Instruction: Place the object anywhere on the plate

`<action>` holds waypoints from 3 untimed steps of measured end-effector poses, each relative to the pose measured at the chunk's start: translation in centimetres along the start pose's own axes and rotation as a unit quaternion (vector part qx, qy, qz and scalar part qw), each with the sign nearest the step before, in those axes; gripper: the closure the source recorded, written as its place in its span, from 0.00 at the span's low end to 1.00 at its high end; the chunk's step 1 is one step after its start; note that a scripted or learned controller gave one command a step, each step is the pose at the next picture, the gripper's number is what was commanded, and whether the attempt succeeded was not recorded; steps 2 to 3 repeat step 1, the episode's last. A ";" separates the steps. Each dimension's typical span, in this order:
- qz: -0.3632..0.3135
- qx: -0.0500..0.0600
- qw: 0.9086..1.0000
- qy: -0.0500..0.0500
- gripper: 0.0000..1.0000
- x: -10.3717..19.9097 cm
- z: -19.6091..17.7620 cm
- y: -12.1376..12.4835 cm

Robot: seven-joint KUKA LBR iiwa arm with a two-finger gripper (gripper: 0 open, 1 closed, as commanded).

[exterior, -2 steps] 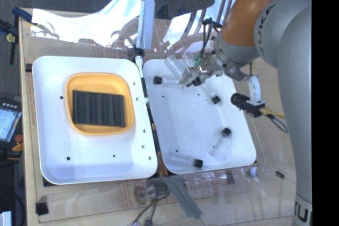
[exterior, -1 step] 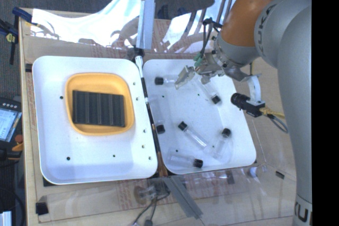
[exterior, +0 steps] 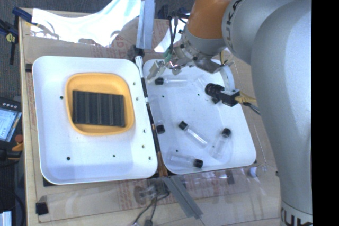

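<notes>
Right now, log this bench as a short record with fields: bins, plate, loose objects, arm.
left bin: white, holds the plate
plate: yellow, rounded, with a dark ribbed insert in its middle
right bin: white, holds the vials
vials: several clear tubes with black caps, lying scattered and apart
arm: grey with an orange band, reaching in from the right
gripper: low over the right bin's far left corner; grasp cannot be told
</notes>
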State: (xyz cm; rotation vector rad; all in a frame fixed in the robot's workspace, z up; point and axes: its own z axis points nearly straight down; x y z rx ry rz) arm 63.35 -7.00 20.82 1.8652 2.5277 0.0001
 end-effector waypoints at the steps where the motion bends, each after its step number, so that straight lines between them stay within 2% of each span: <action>1: 0.036 0.001 0.999 0.000 0.00 4.9 1.8 3.9; 3: 0.036 0.001 0.999 0.000 0.00 4.9 1.8 3.9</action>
